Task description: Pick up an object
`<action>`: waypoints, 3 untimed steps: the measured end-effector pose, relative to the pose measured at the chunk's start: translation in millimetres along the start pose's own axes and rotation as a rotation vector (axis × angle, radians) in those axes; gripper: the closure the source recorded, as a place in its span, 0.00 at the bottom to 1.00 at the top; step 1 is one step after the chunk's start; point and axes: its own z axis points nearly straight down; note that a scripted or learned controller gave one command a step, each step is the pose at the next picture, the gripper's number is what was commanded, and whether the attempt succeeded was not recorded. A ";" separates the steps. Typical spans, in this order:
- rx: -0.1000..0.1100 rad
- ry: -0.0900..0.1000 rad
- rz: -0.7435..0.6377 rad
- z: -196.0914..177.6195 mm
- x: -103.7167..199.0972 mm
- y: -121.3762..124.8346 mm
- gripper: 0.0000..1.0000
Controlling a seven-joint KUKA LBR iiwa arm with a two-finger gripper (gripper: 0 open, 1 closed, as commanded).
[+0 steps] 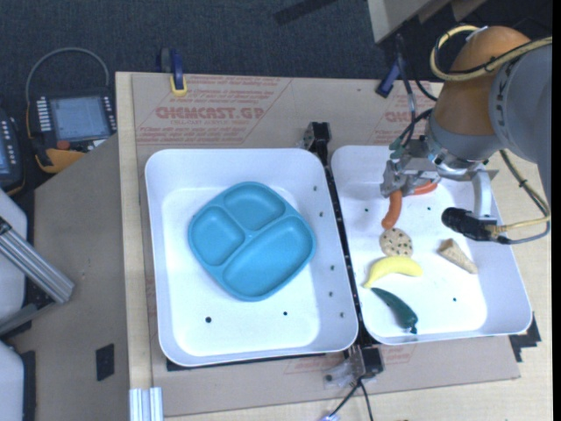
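My gripper (401, 181) hangs low over the back of the right bin (500, 310), right at the upper end of an orange sausage-shaped piece (394, 209). Whether it touches that piece is unclear. A small red-orange bit (427, 185) shows just to the gripper's right. Nearer the camera lie a round speckled cookie (396, 241), a yellow banana (393, 270) and a dark green pepper (396, 309). A tan wedge (458, 254) rests toward the bin's right side.
The left bin (166, 235) holds a blue divided plate (252, 239). A black cylindrical part (465, 224) on a yellow cable hangs over the right bin beside the wedge. The arm's grey and orange body (491, 77) covers the bin's back right corner.
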 end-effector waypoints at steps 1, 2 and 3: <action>-0.001 0.000 -0.001 -58.8 -9.2 3.0 1.00; -0.003 0.000 -0.002 -111.5 -8.5 14.9 1.00; 0.009 0.002 -0.003 -100.9 29.3 -14.2 1.00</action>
